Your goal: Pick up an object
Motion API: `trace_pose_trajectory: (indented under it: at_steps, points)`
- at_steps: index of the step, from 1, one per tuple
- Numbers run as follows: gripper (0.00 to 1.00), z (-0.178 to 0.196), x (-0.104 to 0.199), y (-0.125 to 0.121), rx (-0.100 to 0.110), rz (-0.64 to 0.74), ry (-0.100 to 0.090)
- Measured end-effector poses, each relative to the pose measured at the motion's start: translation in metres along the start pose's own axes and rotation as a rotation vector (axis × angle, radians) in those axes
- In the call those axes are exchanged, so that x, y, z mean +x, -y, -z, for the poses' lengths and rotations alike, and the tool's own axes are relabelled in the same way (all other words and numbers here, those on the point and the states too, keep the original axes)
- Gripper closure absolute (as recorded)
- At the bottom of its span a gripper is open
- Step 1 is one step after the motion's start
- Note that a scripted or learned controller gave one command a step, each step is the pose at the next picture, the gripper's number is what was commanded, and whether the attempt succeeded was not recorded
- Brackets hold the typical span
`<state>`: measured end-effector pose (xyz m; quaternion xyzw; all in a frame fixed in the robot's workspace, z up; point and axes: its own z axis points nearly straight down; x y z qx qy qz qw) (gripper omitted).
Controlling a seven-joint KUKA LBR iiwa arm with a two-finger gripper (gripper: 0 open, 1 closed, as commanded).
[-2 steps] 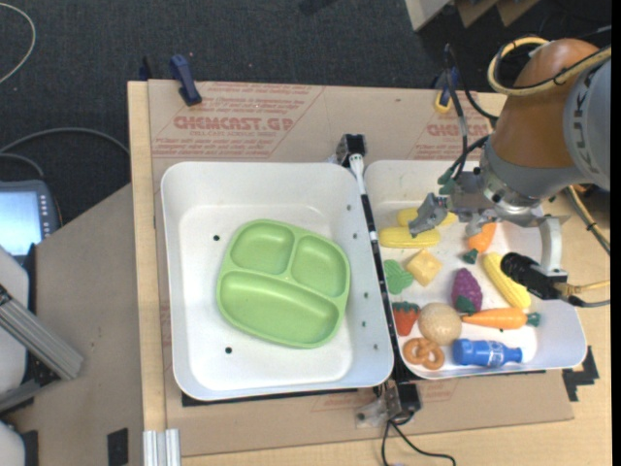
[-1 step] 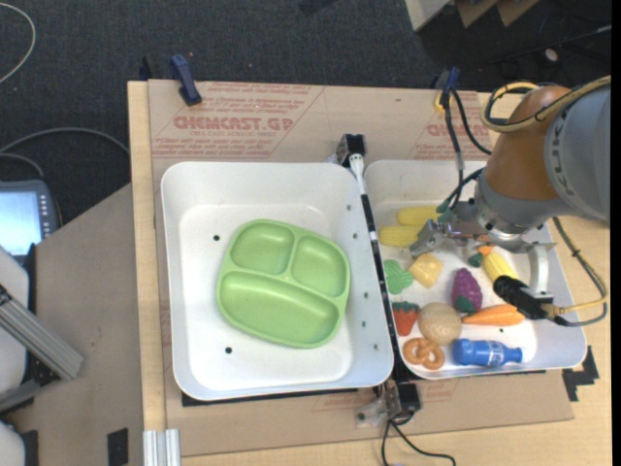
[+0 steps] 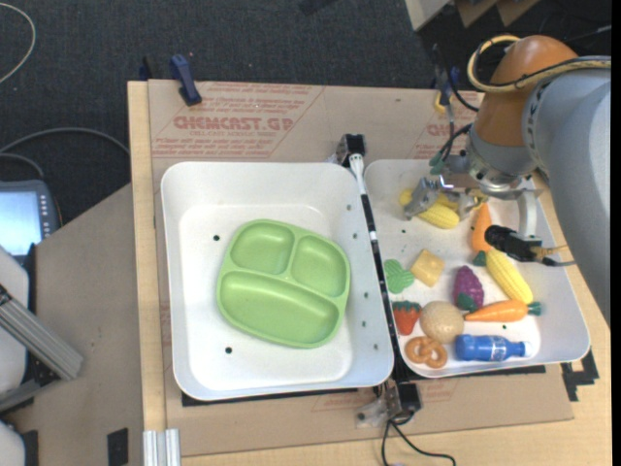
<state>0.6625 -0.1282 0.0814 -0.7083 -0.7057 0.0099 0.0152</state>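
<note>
Jaws (image 3: pixel 439 194) are down in the right bin (image 3: pixel 572 333), near its far-left corner, right over a yellow toy (image 3: pixel 440 215). Can't tell if they're apart or together. Rest of that bin: corn cob (image 3: pixel 507 275), carrot (image 3: pixel 500 310), purple grape bunch (image 3: pixel 468 285), blue bottle (image 3: pixel 489 347), pretzel (image 3: pixel 426 351), potato (image 3: pixel 441 319), strawberry (image 3: pixel 406 316). Left bin (image 3: pixel 184 260) holds a green divided plate (image 3: pixel 282 282), centred.
</note>
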Motion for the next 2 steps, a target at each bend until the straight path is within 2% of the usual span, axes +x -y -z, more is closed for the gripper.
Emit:
trace_pose_trajectory:
  at_steps: [1,2]
  points:
    - [1.0,0.011,-0.002,-0.001,-0.023,0.001,0.01]
    - [1.0,0.109,0.082,0.037,-0.043,0.012,0.004]
